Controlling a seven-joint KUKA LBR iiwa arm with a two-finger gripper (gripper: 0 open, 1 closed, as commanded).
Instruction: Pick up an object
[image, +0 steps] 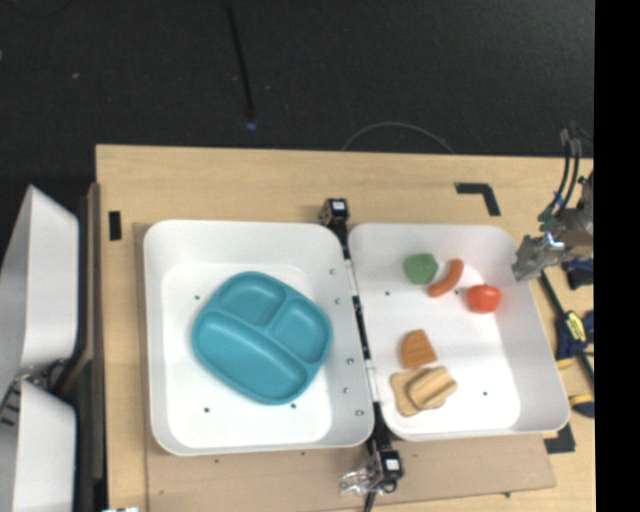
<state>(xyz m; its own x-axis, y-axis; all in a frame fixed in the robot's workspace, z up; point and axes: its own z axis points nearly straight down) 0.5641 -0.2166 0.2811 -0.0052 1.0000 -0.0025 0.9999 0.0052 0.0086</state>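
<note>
Jaws: state unreadable at this angle, whether released or clenched; nothing seen between them. Positioned over the right edge of the right bin (500, 238), near its far right corner, close to the red round piece (484, 298) and apart from it.

Candidate items, all lying loose in the right bin:
- Red round piece: near the right edge, far half. Probably a light, hard plastic toy; smooth and rounded, so likely to roll or squirt out. Take across the widest part, centred.
- Orange sausage-shaped piece (446, 278): just left of the red one, lying aslant, its upper end touching or nearly touching the green lump (421, 267). Take across the narrow width at mid-length; expect to nudge the green lump.
- Green lump: toward the far edge, middle. Small, rounded, probably light and stiff.
- Brown wedge (418, 349): mid-bin, well clear of the others. Flat-sided, so likely the steadiest grip; take across the two opposite sides.
- Tan bread-like pieces (424, 388): near edge, left half, apparently stacked or overlapping. Avoid; likely to slide apart.

Not targets: left bin (160, 245) and the teal divided plate (262, 336) at its centre.

Nothing judged fragile or heavy. Lift only after a centred closure.
</note>
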